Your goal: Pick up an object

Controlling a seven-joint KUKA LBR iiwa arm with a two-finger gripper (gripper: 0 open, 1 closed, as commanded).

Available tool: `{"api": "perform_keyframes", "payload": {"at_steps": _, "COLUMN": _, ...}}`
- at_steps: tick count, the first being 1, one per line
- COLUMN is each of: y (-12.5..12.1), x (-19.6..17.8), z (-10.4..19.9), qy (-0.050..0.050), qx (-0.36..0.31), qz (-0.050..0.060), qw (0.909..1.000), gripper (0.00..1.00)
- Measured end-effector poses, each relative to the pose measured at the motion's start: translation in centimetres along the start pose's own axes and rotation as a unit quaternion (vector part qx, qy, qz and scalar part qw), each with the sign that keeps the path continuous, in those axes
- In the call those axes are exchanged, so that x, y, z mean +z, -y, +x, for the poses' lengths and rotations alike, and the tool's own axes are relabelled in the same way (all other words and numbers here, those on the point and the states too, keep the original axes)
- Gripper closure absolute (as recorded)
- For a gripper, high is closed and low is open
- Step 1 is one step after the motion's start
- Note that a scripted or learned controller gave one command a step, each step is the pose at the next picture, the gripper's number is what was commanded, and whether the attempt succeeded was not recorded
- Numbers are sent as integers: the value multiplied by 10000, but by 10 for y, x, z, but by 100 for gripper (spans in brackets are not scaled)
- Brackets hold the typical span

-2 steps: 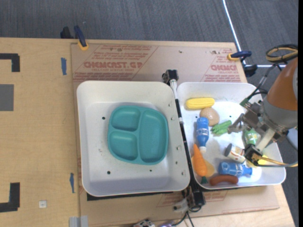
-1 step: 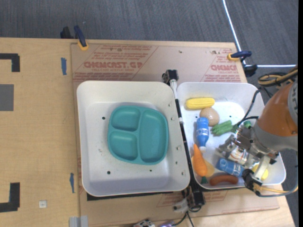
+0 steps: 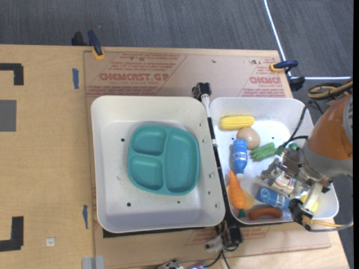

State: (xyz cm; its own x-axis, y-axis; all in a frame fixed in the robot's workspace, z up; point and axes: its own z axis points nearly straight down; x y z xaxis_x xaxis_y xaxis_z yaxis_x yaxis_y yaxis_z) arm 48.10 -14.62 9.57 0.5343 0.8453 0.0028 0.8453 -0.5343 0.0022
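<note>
Over the right bin (image 3: 276, 106), the grey arm with its orange band (image 3: 331, 134) reaches in from the right, and the tool (image 3: 279, 175) hangs low among the toy foods near that bin's front right part. Whether it is apart or together cannot be told, since the metal parts blur into the clutter beneath.

Toward the back of the right bin lies a yellow corn cob (image 3: 236, 121), with a tan egg-shaped piece (image 3: 248, 137) just in front of it. A blue bottle (image 3: 239, 156) lies lengthwise beside the egg, near the bin's left wall. A green vegetable (image 3: 262, 151) sits just right of the bottle, close to the tool. An orange carrot (image 3: 236, 190) lies along the left wall toward the front. A blue packet (image 3: 272, 197) rests just below the tool, and a brown sausage (image 3: 264, 212) lies at the front edge, touching or nearly touching the packet.

A teal divided plate (image 3: 164, 159), with three compartments, sits in the middle of the left bin (image 3: 106, 150). Both bins rest on a brown cardboard sheet (image 3: 140, 74) on the wooden counter (image 3: 39, 150).
</note>
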Motion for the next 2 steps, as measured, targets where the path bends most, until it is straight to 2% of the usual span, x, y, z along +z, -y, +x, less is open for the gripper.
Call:
{"api": "perform_keyframes", "payload": {"at_steps": 1, "y": 38, "x": -105, "z": 58, "qy": 10, "qx": 176, "qz": 20, "qw": 9998, "gripper": 100}}
{"api": "perform_keyframes", "payload": {"at_steps": 2, "y": 23, "x": -88, "z": 61, "qy": 17, "qx": 3, "qz": 23, "qw": 10000, "gripper": 100}}
